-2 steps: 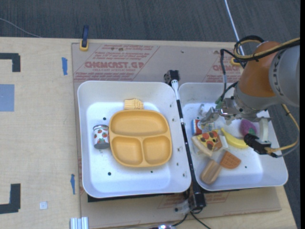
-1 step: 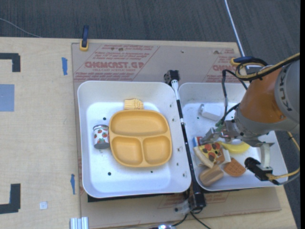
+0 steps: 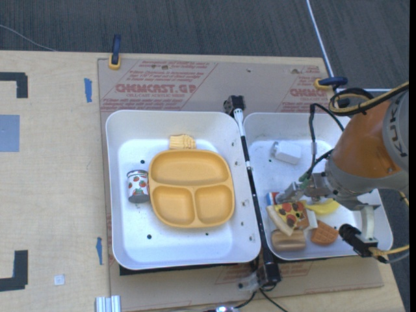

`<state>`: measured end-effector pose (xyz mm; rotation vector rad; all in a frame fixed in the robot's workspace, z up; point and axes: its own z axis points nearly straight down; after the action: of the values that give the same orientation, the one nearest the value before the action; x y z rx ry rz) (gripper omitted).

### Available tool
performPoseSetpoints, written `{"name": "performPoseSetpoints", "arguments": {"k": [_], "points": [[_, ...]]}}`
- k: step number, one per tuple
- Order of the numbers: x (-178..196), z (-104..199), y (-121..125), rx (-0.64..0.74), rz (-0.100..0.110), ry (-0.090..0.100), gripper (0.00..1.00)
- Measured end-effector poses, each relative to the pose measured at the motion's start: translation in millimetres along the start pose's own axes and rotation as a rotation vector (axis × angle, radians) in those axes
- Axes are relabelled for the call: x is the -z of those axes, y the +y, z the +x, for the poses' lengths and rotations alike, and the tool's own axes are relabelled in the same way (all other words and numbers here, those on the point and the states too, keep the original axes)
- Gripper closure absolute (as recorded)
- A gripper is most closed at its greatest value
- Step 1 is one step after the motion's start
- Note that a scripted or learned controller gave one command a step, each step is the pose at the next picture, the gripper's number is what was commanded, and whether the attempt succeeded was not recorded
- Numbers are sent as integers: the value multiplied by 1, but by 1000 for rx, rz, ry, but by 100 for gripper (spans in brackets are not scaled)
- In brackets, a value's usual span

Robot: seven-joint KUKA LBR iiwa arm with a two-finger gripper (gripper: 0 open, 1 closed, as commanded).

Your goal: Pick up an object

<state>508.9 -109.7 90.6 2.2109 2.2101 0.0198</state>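
Note:
The right bin [image 3: 266, 130] holds a toy pizza slice [image 3: 290, 214], a brown bread roll [image 3: 288, 240], an orange piece [image 3: 324, 234], a yellow banana-like piece [image 3: 323, 207] and a small white block [image 3: 286, 153]. My gripper [image 3: 300, 188] hangs low over this bin, just above and up-right of the pizza slice, close to a small red-and-blue item [image 3: 273, 199]. The grey and orange arm hides the bin's right side. I see nothing clearly held.
The left bin [image 3: 123, 125] holds a yellow divided plate [image 3: 192, 187], a small strawberry-print cup [image 3: 138, 186] to its left and a yellow ridged piece [image 3: 182, 142] behind it. A black clamp [image 3: 234, 104] sits on the wall between the bins.

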Motion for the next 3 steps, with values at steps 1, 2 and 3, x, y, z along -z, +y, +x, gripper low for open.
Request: {"name": "performPoseSetpoints", "arguments": {"k": [1,2,3], "points": [[12,-2,2,-1,-7,-4,100],[12,-2,2,-1,-7,-5,0],[0,4,-22,0,-4,-3,0]]}}
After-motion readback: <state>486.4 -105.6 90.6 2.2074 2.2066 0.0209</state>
